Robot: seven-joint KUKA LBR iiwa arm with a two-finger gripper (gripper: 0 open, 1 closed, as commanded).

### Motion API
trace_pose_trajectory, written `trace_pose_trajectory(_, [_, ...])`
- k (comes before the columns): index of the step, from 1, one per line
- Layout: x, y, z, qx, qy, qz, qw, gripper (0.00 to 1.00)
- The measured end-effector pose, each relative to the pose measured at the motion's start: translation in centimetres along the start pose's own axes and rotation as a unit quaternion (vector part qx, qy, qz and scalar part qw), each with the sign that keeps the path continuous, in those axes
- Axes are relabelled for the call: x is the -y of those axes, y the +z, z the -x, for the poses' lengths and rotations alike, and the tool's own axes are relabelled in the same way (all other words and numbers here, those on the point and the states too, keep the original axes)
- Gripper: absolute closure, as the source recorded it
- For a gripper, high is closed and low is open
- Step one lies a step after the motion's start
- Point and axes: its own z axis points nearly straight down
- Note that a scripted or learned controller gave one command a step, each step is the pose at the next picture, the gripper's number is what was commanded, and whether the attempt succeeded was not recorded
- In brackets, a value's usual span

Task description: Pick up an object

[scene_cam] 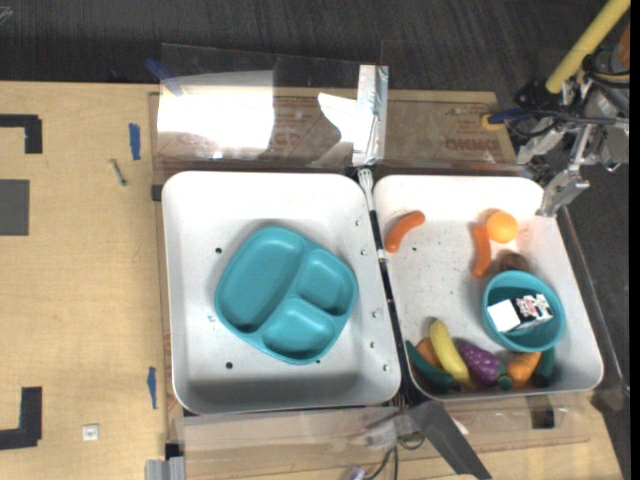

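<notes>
A banana (448, 349) and purple grapes (481, 364) lie at the right bin's (440, 268) near edge, touching each other. The left bin (190, 268) holds a teal divided plate (286, 293); a teal bowl (523, 311) sits just beside the grapes. The gripper (556, 194) hangs at the right bin's far right corner, and I cannot tell whether it is open or grasping anything.

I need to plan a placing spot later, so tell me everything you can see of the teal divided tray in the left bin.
The teal divided tray looks like smooth moulded plastic with rounded corners. Raised ridges split it into three compartments: one large on the camera view's left, two smaller on the right. It lies flat, open side up, turned at an angle to the walls of the left bin, near the middle of the floor. It rests on the bin floor, clear of the walls.
</notes>
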Motion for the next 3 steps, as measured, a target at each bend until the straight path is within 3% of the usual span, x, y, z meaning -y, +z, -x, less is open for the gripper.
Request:
trace_pose_trajectory(1, [3.3,17.8,-5.3,-0.006,-0.016,0.002,0.9999,0.0])
trace_pose_trajectory(2, [2.3,19.4,-6.1,0.002,0.016,0.0,0.9999,0.0])
trace_pose_trajectory(3, [0.1,19.3,-7.7,0.003,0.09,-0.001,0.9959,0.0])
